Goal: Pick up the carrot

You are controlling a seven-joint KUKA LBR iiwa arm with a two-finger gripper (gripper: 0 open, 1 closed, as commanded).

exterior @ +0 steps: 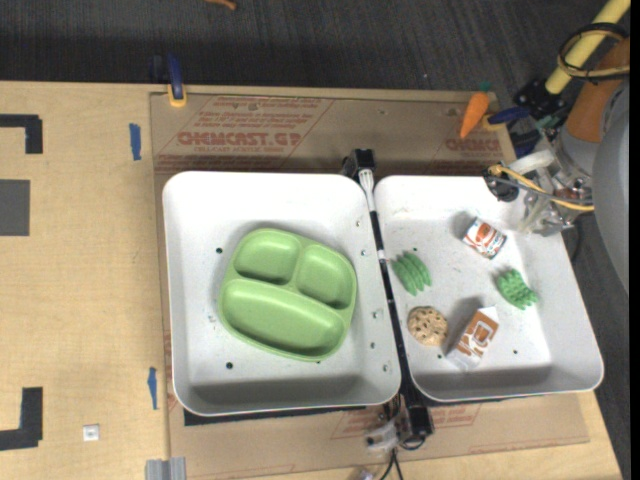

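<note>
Carrot (pixel 474 114) lies outside, just behind right bin (pixel 570 363); gripper (pixel 532 203), jaw state unclear, prob grabs bin clutter instead.

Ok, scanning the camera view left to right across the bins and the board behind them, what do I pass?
Green divided plate → green bean pod → cookie → carrot on the board behind the right bin → leafy green piece.

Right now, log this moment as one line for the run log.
task: pick up carrot | carrot: on bench behind right bin, outside both bins | hand: over right bin's far right corner, apart from carrot | status: not picked
</note>
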